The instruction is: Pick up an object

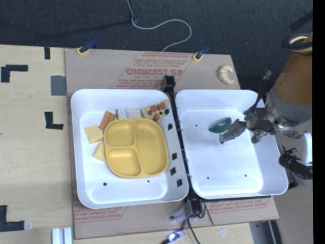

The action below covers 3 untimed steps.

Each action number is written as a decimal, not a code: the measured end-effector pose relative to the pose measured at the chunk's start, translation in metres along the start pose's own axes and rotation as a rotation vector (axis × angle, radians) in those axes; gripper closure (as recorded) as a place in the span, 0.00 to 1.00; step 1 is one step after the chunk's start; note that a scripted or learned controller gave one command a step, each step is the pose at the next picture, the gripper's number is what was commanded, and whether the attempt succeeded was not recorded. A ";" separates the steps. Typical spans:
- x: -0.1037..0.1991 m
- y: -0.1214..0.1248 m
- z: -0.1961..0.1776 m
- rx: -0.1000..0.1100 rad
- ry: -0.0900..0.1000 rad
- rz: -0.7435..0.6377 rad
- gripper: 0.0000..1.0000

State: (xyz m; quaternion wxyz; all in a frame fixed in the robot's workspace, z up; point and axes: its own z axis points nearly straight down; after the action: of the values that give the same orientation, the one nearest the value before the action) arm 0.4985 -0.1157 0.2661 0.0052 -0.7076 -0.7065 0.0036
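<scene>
Teal object (220,124) in right bin (223,184), just left of gripper (242,132), fingers spread, nothing held

**Colours on the Bench**

The two bins (122,194) are white. In the left bin a tray (136,147) is yellow, like butter. Beside it, the little squares (94,134) are pale tan, one piece (106,119) is orange-brown, and a flat card (157,109) has red and yellow spots. In the right bin, a small thing (220,124) is teal (blue-green). The gripper (244,131) is dark grey. The cardboard (152,72) under the bins is brown with red letters. Two clips (88,46) are yellow and blue. The floor (61,9) is dark blue, with a thin white wire (162,27).
</scene>
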 end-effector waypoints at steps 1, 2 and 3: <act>0.000 0.002 -0.005 -0.010 -0.001 -0.003 0.00; 0.002 0.002 0.038 -0.006 -0.002 -0.002 0.00; -0.007 0.001 0.098 -0.004 -0.001 -0.001 0.00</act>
State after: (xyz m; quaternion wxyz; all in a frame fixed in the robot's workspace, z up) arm 0.4978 -0.1220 0.1680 0.0035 -0.7073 -0.7069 0.0027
